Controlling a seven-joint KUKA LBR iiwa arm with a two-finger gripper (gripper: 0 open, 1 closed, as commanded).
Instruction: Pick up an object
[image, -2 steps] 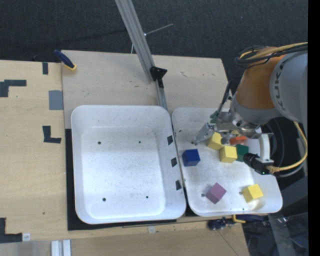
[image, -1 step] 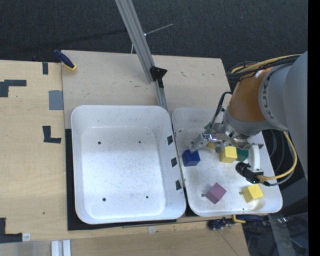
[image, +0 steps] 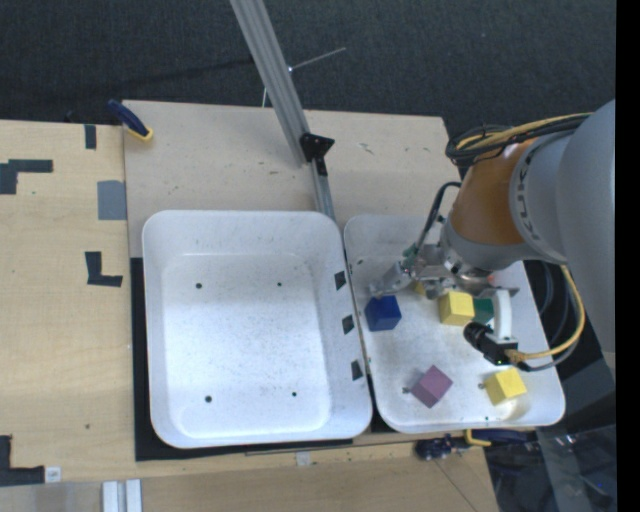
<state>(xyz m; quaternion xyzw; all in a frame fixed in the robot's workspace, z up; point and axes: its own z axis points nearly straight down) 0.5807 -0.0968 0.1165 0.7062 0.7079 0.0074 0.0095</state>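
Observation:
The right bin (image: 400, 235) holds several small blocks. A blue block (image: 382, 313) lies near its left wall, and a purple block (image: 432, 385) sits toward the front. One yellow block (image: 504, 385) rests at the front right corner. Another yellow block (image: 456, 307) lies just below the gripper (image: 428, 277), with a small green piece (image: 484, 305) beside it on the right. The gripper hangs low over the bin's middle, under the orange wrist band (image: 485, 205). The wrist body hides its tips, and no block is seen between them.
The left bin (image: 160, 240) sits beside the right one, sharing a middle edge. A slanted metal pole (image: 285, 90) runs down to the bins' back junction. Black cables (image: 520, 350) loop off the wrist over the right bin's right side.

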